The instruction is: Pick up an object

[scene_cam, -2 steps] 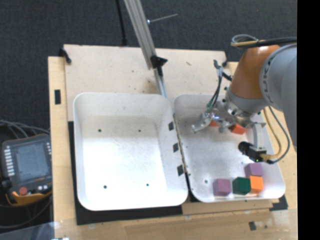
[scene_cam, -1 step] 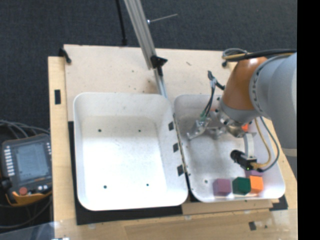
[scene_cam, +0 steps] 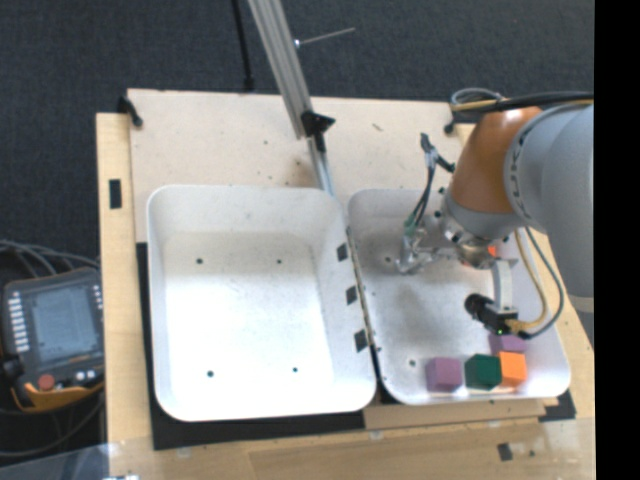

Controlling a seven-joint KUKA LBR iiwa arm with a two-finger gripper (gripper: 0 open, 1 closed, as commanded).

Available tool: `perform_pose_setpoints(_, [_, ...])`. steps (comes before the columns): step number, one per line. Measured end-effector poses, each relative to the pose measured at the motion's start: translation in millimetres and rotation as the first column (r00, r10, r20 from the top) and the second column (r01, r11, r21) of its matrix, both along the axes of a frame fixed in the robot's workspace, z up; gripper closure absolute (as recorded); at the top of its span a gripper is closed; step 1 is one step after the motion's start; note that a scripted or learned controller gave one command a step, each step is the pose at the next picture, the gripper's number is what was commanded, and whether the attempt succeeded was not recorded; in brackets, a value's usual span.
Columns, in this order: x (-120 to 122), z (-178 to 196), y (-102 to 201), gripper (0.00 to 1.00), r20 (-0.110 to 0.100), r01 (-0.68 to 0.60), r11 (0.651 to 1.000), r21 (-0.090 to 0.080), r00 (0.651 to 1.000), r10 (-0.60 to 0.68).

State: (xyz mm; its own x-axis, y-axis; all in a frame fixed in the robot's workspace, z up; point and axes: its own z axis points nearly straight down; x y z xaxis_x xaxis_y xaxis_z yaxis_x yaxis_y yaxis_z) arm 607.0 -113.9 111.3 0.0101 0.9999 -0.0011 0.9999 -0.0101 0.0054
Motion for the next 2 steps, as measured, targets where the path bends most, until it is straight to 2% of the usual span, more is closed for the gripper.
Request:
perform_pose_setpoints(1, [7, 63, -5, 1.00, 0.003, -0.006, 1.000, -0.001, 1.000, 0.006])
perform_pose_setpoints(2, [8, 94, -7, 1.00, 0.000, -0.012, 1.000, 0.000, 1.000, 0.012])
